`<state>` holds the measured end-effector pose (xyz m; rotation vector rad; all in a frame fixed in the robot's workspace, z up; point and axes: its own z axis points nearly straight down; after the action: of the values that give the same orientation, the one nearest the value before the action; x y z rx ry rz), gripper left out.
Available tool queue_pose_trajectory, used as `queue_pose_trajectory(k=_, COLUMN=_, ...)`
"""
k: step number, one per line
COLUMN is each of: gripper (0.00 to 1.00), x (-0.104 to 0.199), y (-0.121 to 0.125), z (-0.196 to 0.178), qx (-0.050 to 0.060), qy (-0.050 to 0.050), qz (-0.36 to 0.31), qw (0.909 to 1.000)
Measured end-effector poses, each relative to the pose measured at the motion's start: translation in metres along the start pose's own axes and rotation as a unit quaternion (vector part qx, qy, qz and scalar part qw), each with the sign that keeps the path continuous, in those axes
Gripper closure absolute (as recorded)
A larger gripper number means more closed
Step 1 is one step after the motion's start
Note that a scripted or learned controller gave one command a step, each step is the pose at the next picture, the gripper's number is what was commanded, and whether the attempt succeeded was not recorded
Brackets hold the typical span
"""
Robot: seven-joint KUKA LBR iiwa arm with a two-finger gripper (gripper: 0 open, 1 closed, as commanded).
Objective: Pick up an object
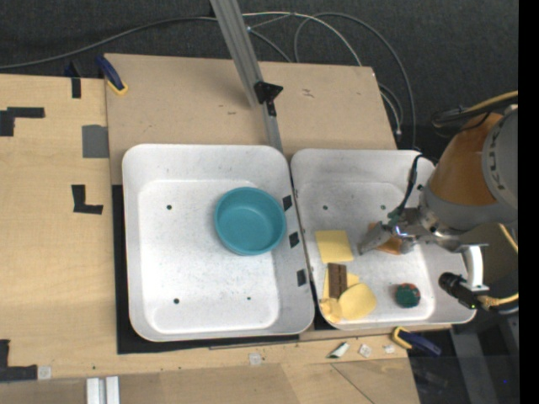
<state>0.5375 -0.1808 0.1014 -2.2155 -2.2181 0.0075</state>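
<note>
My gripper (379, 241) is low in the right bin (354, 175), reaching in from the right, with its fingers around a small orange-brown object (389, 244). A yellow square block (334, 246) lies just left of it. Below that sit a brown bar (336, 281) and a yellow rounded piece (354, 302). A small dark green and red object (408, 295) rests near the bin's front right corner. A teal bowl (249, 220) stands in the left bin (160, 251).
A slanted metal pole (244, 49) crosses above the bins from the top. Cables (337, 32) trail behind the bench. Small clamps (114, 76) sit at the board's corners.
</note>
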Motion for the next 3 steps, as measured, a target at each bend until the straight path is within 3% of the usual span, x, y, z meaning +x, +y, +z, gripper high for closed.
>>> queue_pose_trajectory(k=1, gripper=0.0, x=0.0, y=0.002, z=0.009, qx=-0.007, qy=-0.002, qz=0.0, qw=1.0)
queue_pose_trajectory(k=2, gripper=1.0, x=0.001, y=0.003, z=-0.001, qx=-0.007, qy=-0.001, qz=-0.001, qw=1.0)
queue_pose_trajectory(k=3, gripper=1.0, x=0.008, y=-0.005, z=-0.052, qx=-0.005, qy=-0.001, qz=0.0, qw=1.0)
